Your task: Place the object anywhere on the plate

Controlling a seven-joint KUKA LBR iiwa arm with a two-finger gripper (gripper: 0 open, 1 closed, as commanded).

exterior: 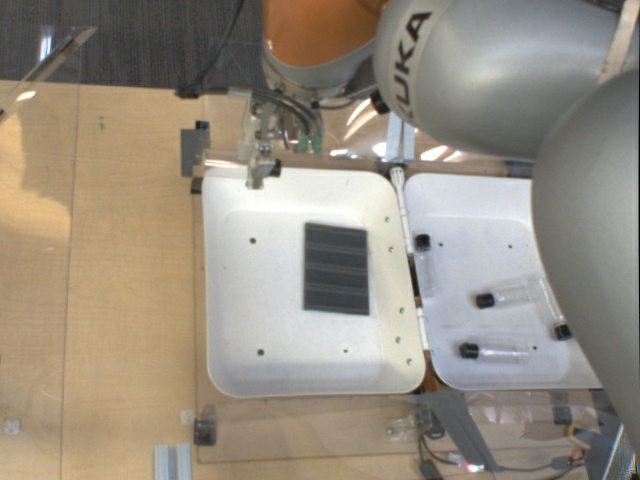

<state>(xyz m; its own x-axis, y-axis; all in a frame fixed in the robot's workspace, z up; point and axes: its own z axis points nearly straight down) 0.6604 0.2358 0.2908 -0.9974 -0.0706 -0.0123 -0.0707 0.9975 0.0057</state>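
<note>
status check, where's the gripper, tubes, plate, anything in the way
Gripper at far edge of left bin, nothing seen in it. Clear tubes lying in right bin. Dark plate mid left bin, top bare.

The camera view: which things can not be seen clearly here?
- Hand: small and blurred at the left bin's top edge; open or shut is unclear.
- Right bin: its right side is covered by the arm.
- Tube: partly behind the arm.
- Tubes: transparent, contents unreadable.
</note>
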